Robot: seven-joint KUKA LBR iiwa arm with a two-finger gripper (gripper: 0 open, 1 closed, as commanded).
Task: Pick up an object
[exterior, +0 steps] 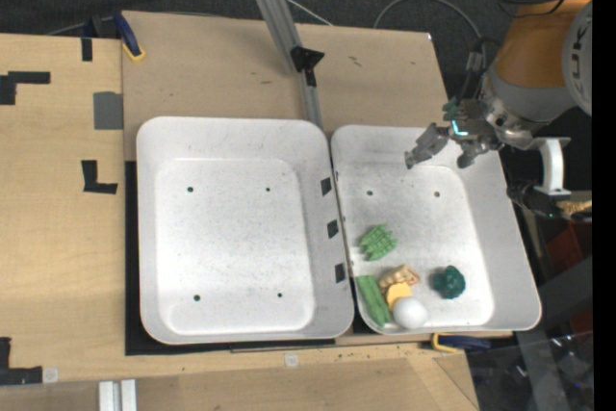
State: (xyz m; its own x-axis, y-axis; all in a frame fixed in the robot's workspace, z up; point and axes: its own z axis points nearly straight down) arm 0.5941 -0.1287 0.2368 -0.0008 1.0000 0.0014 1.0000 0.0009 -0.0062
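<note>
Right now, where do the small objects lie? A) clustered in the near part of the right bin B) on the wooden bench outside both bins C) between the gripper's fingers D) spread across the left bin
A: the light green toy, the dark green object, the white ball and their neighbours sit together in the right bin toward its near edge, well apart from the gripper at the bin's far end.
</note>
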